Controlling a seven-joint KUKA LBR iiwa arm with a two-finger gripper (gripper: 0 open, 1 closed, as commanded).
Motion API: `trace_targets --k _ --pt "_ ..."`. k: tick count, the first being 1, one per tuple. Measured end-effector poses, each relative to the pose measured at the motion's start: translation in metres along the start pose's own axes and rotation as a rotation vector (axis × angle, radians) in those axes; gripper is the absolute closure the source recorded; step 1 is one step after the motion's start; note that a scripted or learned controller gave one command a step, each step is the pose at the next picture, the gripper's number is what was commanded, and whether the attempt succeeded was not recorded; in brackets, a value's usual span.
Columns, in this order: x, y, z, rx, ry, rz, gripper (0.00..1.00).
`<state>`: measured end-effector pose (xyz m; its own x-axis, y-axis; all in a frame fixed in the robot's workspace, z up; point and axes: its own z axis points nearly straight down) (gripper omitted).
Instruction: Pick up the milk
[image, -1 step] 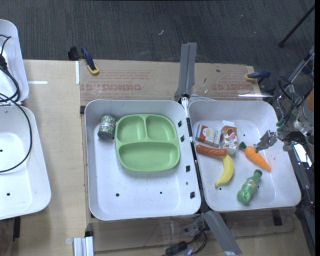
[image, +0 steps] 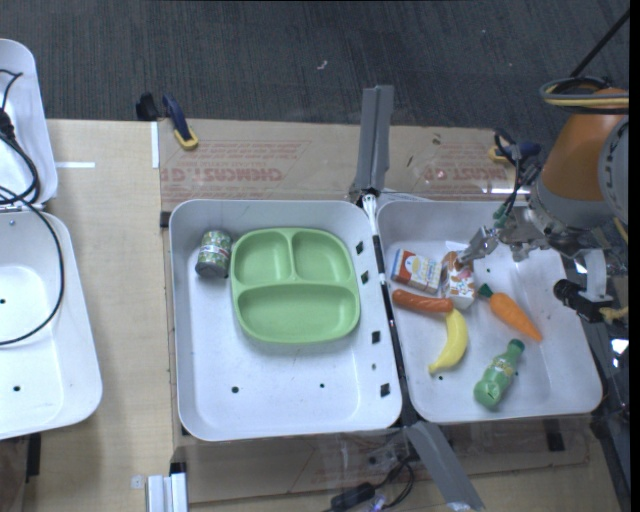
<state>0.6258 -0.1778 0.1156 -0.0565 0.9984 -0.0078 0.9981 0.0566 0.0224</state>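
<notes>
The milk, a small orange and white carton, is seen lying in the right bin, close to its left wall. Just below the milk a sausage is laid, with a banana further below. Just right of the milk the gripper is poised over a second small carton; whether it is spread or pressed together cannot be told. Right of the milk a carrot is found, and a green bottle lower right

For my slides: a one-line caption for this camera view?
End effector poised over the milk in the right bin, green plate in the left bin.
</notes>
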Motion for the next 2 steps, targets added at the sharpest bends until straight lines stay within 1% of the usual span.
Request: trace_targets --k 1,2 --pt "0.000 0.000 0.000 0.000 0.000 0.000 0.00" --pt "0.028 0.011 0.008 -0.003 -0.004 0.095 0.00"
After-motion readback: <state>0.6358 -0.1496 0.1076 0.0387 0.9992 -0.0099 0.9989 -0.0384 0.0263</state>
